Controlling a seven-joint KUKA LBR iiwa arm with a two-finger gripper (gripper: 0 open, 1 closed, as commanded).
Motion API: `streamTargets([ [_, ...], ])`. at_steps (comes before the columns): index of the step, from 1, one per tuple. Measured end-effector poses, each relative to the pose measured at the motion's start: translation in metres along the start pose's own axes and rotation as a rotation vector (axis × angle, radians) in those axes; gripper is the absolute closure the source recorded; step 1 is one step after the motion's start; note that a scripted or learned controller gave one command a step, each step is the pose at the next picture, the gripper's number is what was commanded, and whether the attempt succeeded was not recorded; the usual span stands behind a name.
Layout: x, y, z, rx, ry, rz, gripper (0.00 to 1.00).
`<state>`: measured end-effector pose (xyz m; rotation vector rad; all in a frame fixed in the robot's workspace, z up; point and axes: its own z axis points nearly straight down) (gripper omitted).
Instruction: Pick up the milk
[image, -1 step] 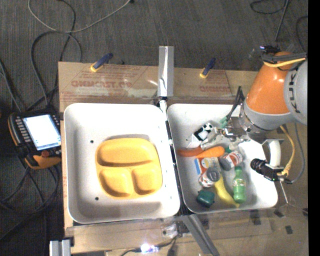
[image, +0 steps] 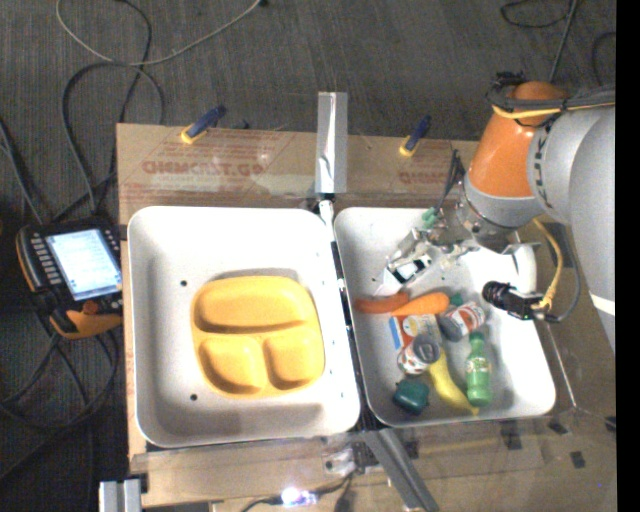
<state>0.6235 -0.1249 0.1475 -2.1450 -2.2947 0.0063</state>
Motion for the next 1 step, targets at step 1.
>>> streamTargets([
  [1, 0.0125, 0.0071, 0.0492, -0.007, 0.0, 0.031, 0.0],
])
